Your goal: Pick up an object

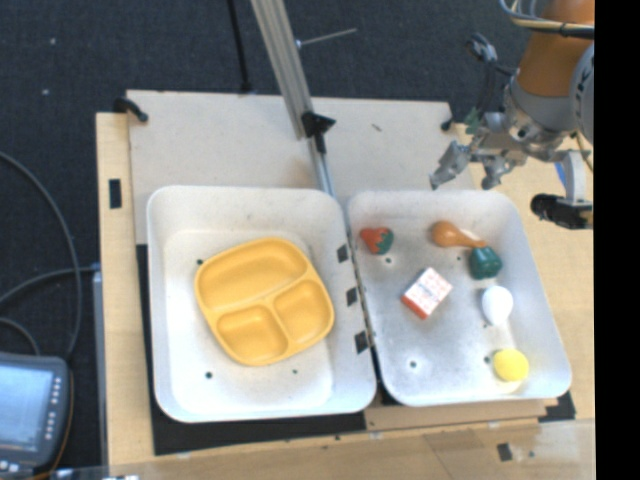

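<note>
You're watching the gripper (pixel 468 170), open and empty, hovering above the orange pear (pixel 455 234), risking it rolling away.

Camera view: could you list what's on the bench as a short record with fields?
left bin: yellow divided tray
right bin: red-and-green toy, orange toy, dark green toy, red-and-white box, white egg shape, yellow ball
gripper: above the right bin's far edge, holding nothing
arm: at the right
</note>
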